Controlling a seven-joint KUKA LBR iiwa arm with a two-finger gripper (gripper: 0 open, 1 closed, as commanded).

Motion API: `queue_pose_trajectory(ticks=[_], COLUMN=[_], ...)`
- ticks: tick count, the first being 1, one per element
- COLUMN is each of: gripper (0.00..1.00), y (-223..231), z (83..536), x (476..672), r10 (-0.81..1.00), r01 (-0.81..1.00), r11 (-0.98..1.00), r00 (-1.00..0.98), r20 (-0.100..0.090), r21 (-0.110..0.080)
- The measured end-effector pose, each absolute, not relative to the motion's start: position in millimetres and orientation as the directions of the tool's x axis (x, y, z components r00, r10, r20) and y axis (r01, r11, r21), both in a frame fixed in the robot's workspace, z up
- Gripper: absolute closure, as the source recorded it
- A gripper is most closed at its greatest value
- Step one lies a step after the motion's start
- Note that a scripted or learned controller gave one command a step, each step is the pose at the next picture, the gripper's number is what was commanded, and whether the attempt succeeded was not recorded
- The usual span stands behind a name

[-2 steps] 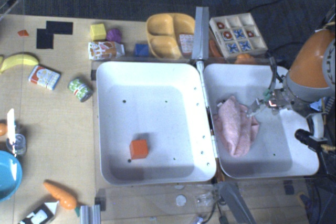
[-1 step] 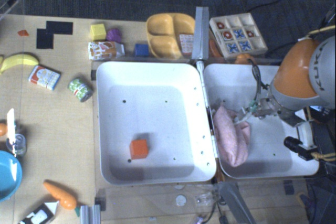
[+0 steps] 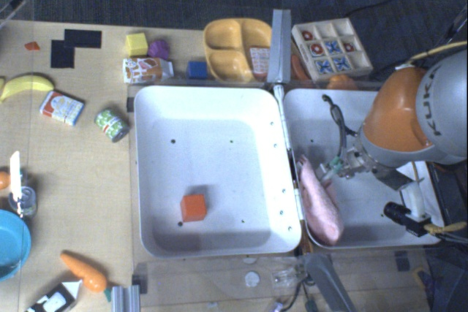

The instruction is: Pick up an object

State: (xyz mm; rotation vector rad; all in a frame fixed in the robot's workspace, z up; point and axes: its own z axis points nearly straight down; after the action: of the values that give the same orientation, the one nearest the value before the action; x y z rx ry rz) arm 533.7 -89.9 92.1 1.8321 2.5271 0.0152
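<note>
i see my arm (image 3: 413,120) coming in from the right of the frame, big and grey with an orange band. its end effector (image 3: 338,166) is low in the right bin (image 3: 365,102), near the middle of the frame. i cannot tell if the end effector is open or closed, it is too small and dark to see. a long pink thing (image 3: 320,204) lies along the left wall of the right bin, just beside the end effector, and i cannot tell if they touch. in the left bin (image 3: 212,106) there is a small orange block (image 3: 194,207), sitting alone in the lower left part. on the tabletop (image 3: 66,223) at the left i see a banana (image 3: 25,86), a little box (image 3: 61,107), a small can (image 3: 112,124), a carrot (image 3: 84,271) and a blue bowl (image 3: 11,245). above the bins sit a yellow tray (image 3: 235,47) and a tic-tac-toe board (image 3: 331,47).
</note>
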Motion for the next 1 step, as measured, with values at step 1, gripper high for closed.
queue_pose_trajectory(ticks=[1], gripper=[0.00], y=[-97.0], z=[125.8], x=[604.9], r10=[0.931], r01=[0.931], r11=[0.364], r00=[-0.364], r20=[-0.004], r21=[0.009])
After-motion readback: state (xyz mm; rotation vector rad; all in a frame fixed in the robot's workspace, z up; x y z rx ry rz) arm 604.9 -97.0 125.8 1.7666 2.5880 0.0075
